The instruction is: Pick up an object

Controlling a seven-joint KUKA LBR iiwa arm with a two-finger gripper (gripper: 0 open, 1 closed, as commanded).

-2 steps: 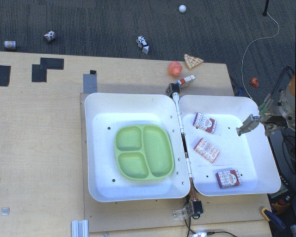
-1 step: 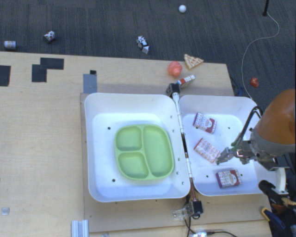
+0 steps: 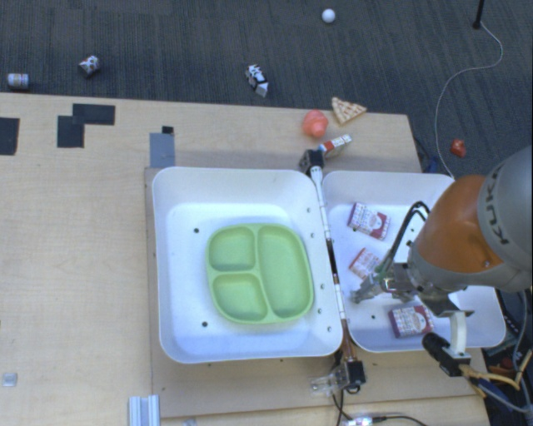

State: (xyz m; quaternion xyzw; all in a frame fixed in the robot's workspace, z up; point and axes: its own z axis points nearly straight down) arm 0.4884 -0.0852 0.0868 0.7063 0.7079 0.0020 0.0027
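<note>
Camera view: the arm (image 3: 466, 241) hides much of the right bin (image 3: 491, 329); the hand (image 3: 366, 291) is blurred, grip unreadable, beside a half-covered packet (image 3: 408, 320).

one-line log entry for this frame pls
arm: over right bin | gripper: low, near packets | packets: three in right bin, none seen held | green tray: left bin

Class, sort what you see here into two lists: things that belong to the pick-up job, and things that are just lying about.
Belongs to the job:
gripper
right bin
three red-and-white packets in it: top, middle, bottom

Just lying about:
green tray in the left bin
orange ball
pizza slice toy
white ball
</note>
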